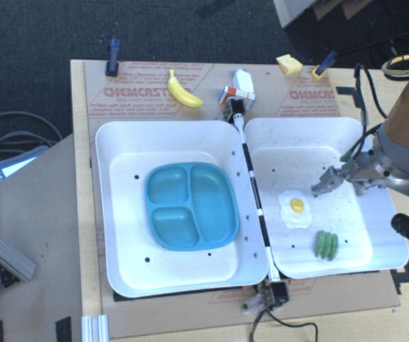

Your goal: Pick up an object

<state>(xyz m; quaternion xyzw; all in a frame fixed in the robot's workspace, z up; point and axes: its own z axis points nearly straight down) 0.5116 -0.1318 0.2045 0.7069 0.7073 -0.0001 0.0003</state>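
In the right-hand white bin (347, 135), the gripper (325, 185) hangs low over the floor, and whether it is open or closed cannot be told at this slant; nothing shows in its grasp. The nearest thing to pick is a toy fried egg (295, 210), lying flat just beside and below the gripper, with a small green vegetable (326, 244) a little further toward the front wall. To do this step well, the gripper should probably centre over one item and descend squarely, since the flat egg offers little edge to pinch.
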